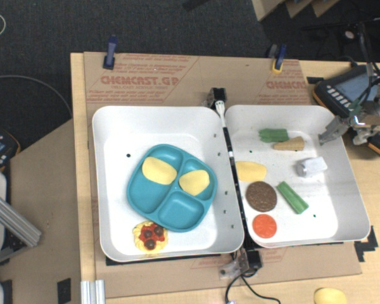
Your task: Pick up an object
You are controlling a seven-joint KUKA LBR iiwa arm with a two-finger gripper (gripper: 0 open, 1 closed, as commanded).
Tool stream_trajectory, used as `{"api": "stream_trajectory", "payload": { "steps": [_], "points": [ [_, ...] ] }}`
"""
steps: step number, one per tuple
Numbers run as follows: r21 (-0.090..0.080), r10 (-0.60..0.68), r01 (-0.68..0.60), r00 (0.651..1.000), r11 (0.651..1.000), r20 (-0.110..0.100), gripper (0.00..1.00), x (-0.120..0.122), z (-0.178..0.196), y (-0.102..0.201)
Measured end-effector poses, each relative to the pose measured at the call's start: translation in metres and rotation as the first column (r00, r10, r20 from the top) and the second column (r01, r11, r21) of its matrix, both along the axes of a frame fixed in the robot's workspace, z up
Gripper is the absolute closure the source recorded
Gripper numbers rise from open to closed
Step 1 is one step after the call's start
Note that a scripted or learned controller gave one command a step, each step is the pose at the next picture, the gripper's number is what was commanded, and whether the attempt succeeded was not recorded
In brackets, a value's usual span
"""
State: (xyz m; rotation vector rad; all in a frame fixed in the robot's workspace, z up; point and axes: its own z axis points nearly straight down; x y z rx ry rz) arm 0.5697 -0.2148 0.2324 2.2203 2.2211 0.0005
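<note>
Six small food pieces lie in the right bin [342, 227]. The gripper [332, 130] hangs at its upper right edge, apparently carrying nothing; its opening I cannot tell. Next it must descend, perhaps onto the green stick [292, 197].

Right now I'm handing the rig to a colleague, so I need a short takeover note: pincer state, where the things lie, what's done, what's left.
Pincer: at the right bin's far right rim, nothing visibly held.
Left bin: blue divided plate with two yellow pieces in it; small pizza beside it.
Right bin: two green pieces, tan piece, yellow piece, brown disc, red disc, grey-white lump.
Done: nothing picked up.
Left: grasp and lift one object.
</note>
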Motion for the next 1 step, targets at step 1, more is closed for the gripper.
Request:
{"api": "stream_trajectory", "payload": {
  "steps": [1],
  "points": [
    [-0.002,0.001,-0.001,1.0,1.0,0.003,1.0,0.0007,0.0108,-0.0001]
  ]
}}
